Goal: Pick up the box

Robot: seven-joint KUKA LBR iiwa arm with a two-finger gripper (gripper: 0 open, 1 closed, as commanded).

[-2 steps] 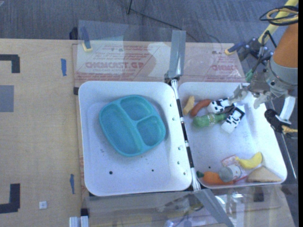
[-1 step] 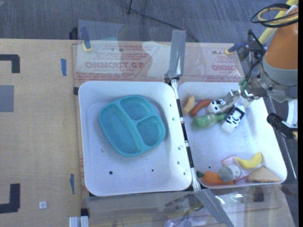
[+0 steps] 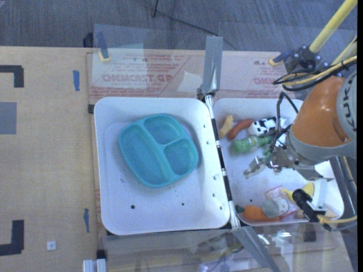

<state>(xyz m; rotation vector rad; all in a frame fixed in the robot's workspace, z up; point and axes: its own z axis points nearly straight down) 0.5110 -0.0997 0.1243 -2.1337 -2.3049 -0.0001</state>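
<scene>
Here, gripper (image 3: 256,166) hangs over middle of right bin (image 3: 334,215), empty; jaw width cannot be told. Box hard to identify: likeliest is the pale pink-printed pack (image 3: 274,195), near bin's front, just beside gripper, apart from it. Carrot (image 3: 254,212) beside pack. Teal divided plate (image 3: 159,149) in left bin (image 3: 113,208).

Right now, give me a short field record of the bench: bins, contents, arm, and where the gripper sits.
left bin: shallow white bin holding a teal plastic divided plate
right bin: shallow white bin with small toys, including an orange carrot-shaped toy, a green toy and a black-and-white toy
arm: grey, orange band, over the right bin
gripper: low over the right bin's middle
box: cannot pick it out
</scene>
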